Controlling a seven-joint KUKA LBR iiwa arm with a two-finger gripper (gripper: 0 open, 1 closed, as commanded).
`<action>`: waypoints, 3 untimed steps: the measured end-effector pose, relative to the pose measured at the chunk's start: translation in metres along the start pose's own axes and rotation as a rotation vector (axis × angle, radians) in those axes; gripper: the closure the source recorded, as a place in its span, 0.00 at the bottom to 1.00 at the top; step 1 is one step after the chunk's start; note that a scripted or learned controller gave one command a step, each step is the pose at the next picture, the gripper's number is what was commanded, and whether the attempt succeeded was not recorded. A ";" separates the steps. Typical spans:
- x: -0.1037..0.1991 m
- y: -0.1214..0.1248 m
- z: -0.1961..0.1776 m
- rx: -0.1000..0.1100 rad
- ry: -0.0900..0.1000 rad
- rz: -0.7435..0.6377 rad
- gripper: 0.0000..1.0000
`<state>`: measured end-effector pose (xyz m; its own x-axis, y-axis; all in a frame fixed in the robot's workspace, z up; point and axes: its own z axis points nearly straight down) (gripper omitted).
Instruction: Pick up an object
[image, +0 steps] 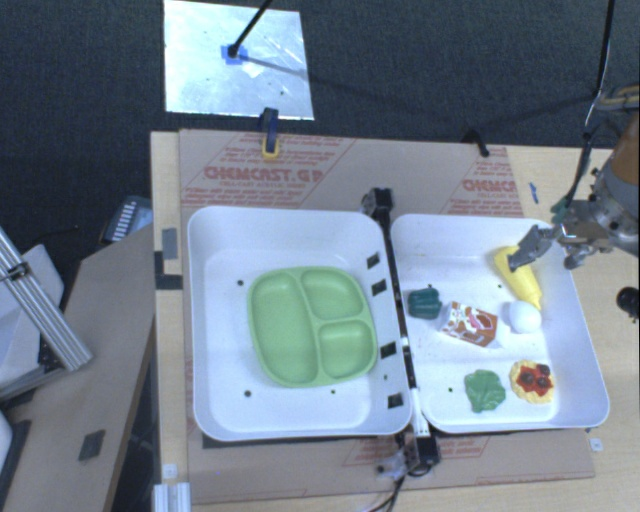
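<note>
Yellow is what I go by here: the banana (522, 277) lies in the right bin (590, 400), at its far right side, and it is the object closest under my tool (545, 245). Just below the banana sits a white egg (522, 317), touching or nearly touching its lower end. Left of the banana, toward the middle of that bin, lie a red-and-white packet (470, 324) and a dark green pepper (425, 302); further down from the banana are a leafy green piece (485, 390) and a small pizza slice (531, 381). The left bin (215, 300) carries a green divided plate (308, 327).

To do this well, I judge I should come down over the banana's upper half, away from the egg, with my fingers straddling its narrow width rather than its length.

My tool hangs above the banana's upper end, its fingers spread apart, one dark finger (523, 255) over the fruit. It holds nothing.
</note>
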<state>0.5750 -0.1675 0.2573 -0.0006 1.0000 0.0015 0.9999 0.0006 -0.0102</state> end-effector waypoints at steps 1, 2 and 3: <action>0.001 0.002 -0.007 -0.012 -0.002 -0.003 0.00; 0.003 0.005 0.056 -0.007 -0.001 -0.001 0.00; -0.006 0.008 0.104 -0.008 -0.001 0.000 0.00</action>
<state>0.5823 -0.1731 0.1528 -0.0007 1.0000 0.0001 1.0000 0.0007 -0.0020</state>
